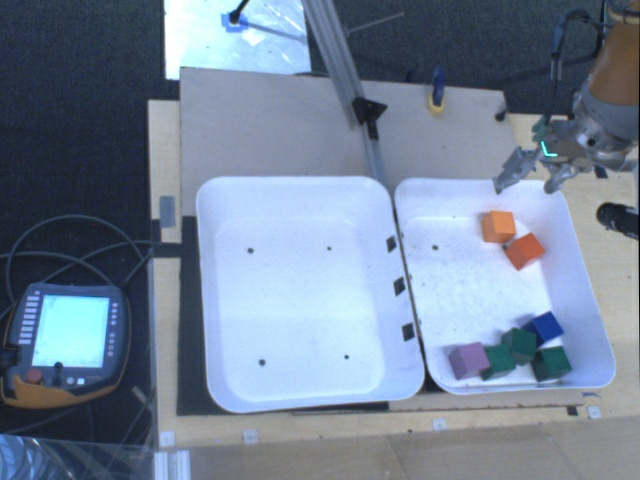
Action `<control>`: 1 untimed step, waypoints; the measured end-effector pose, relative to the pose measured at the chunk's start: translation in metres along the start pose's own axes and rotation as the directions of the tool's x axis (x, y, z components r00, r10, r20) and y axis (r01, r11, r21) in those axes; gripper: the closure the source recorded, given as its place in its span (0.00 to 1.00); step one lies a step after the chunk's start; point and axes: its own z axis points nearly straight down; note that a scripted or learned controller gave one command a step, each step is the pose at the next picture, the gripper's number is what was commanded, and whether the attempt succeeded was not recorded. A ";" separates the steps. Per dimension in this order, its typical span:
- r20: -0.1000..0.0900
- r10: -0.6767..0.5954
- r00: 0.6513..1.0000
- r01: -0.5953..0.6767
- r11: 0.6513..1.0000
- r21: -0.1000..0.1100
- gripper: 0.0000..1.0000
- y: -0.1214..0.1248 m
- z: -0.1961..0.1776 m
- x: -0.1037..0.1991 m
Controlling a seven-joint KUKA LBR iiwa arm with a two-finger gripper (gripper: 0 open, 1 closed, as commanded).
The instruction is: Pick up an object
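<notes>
Starting at the left edge of the frame, a teach pendant (62, 343) with a lit screen lies off the counter (300, 118), its cables looped beside it, parked out of the arm's reach. Above it, at the upper left, a shiny sheet (235, 23) lies on the dark floor. A slanted metal pole (340, 53) crosses the upper middle and ends near the seam between the bins; it probably carries part of the rig.

Next comes the left white bin (295, 193), sitting flush against the right white bin (580, 298), likely so that items can be moved from one to the other over a short path.

All the candidates for picking sit in the right bin. Two orange blocks (498, 226) (524, 251) lie close together in its upper right part, the upper one squared to the bin and the lower one turned at an angle. Along the lower wall a pink block (466, 359), green blocks (519, 344) and a blue block (546, 325) are bunched tight, some touching, which should make them harder to single out.

At the far right the tool (532, 175) hangs over the bin's upper rim, just above the orange pair, fingers spread apart with nothing between them. That position suggests an approach toward the nearest orange block, which stands apart enough to leave room on its sides.
</notes>
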 end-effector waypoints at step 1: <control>-0.001 0.001 1.000 -0.001 1.000 0.004 0.00 0.008 0.058 -0.003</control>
